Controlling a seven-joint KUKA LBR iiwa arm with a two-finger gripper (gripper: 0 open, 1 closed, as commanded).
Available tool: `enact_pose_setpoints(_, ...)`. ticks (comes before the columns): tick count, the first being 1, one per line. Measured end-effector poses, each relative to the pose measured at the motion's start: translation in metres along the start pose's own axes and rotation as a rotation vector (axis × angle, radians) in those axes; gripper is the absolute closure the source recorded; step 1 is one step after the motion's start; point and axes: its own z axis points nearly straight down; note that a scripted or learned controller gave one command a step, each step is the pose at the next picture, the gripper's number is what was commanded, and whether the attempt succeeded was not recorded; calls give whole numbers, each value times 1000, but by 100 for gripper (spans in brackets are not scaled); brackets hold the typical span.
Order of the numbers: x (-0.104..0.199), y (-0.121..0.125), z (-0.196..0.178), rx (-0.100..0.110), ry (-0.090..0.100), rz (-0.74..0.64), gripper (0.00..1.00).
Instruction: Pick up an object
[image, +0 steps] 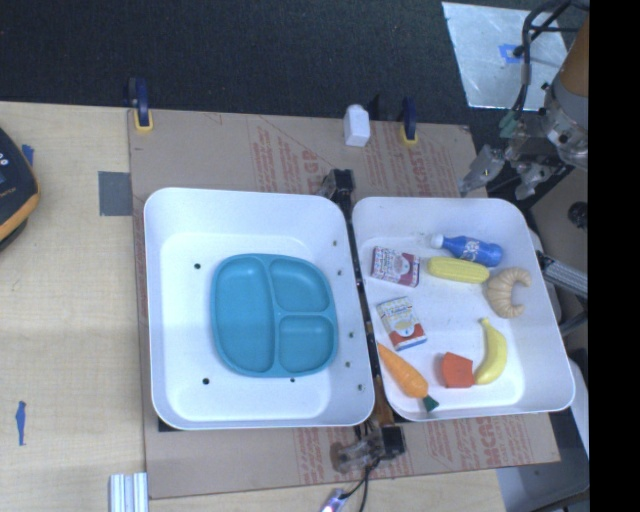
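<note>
Hovering above the right bin's (540, 395) far corner, off past its rim, with gripper (505, 170) fingers spread and holding nothing. Judged as the approach step, nothing lifted yet. Nearest candidates lay inside the bin: blue bottle (468, 248), then yellow corn (458, 270) and croissant (509, 290). Called next for descending over one and closing.

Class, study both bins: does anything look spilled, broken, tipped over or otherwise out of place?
Nothing stands out. The blue divided plate lies flat in the left bin. In the right bin, the carrot, banana, croissant, blue bottle and two small cartons are scattered loosely but intact, none spilled.
</note>
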Motion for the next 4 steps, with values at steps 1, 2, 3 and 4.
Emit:
enact_pose_setpoints(1,15,7,162,4,1,-2,0)
enact_pose_setpoints(2,54,-39,190,-9,-2,0,0)
enact_pose_setpoints(3,54,-38,179,-9,-2,-4,100)
enact_pose_setpoints(4,54,-38,179,-9,-2,-4,0)
